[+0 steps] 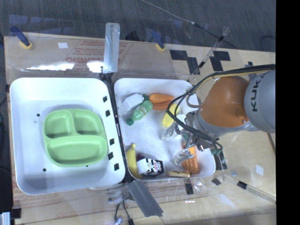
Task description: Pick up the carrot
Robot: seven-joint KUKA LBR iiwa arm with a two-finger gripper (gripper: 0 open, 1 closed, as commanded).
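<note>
Dark ribbed flooring is seen along the top of the frame, and below it a pale wooden desk (pixel 262 172) is spread with clear plastic sheeting and marked with black tape squares. Two white bins are set side by side on it. The left bin (pixel 28 93) is taken up by a green divided plate (pixel 74 137). The right bin (pixel 140 86) is crowded: a carrot (pixel 160 98) lies near its upper edge, at centre frame, on its side and pointing left to right. Just left of it a green bottle (pixel 139 112) and a white block (pixel 132 100) are found, and the bottle's end looks to be touching the carrot. A yellow piece (pixel 168 116) sits below right of the carrot, and a banana (pixel 131 160), a black-and-white carton (pixel 151 166) and an orange block (pixel 190 164) are grouped along the lower edge.

From the right the arm (pixel 227 102) is reached in, and its pincer (pixel 187 142) is hung low in the right bin, near the orange block and well apart from the carrot. Whether it is open or closed cannot be told; cables and glare hide it.

The carrot is judged to be a light, stiff toy with a smooth, probably slippery skin, likely to roll. It is best taken across its thick middle, the grip set crosswise to its length, with care taken of the bottle beside it and the bin wall behind.
</note>
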